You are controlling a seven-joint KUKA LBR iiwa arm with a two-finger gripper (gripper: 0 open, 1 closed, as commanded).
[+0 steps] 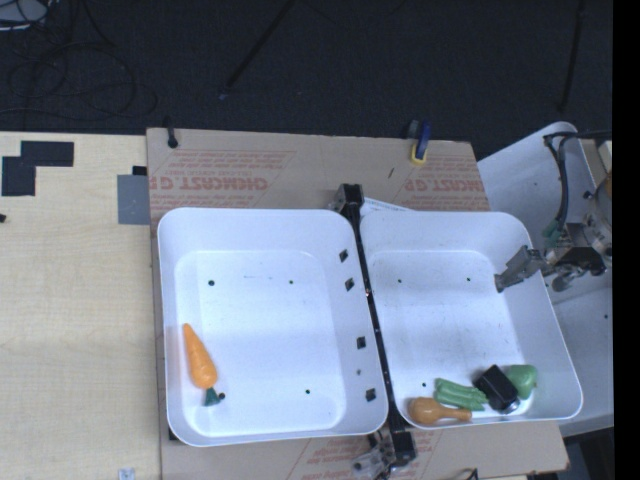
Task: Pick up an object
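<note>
Camera view | toy carrot lies front-left in left bin | right bin front corner: green vegetable, black block, orange pear-shaped toy | gripper at right bin's right rim, arm reaching from right, fingers' spread: cannot tell

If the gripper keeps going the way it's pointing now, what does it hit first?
The gripper points left over the right bin. Going straight on, it would probably first meet the divider between the bins, though its height is unclear.
</note>
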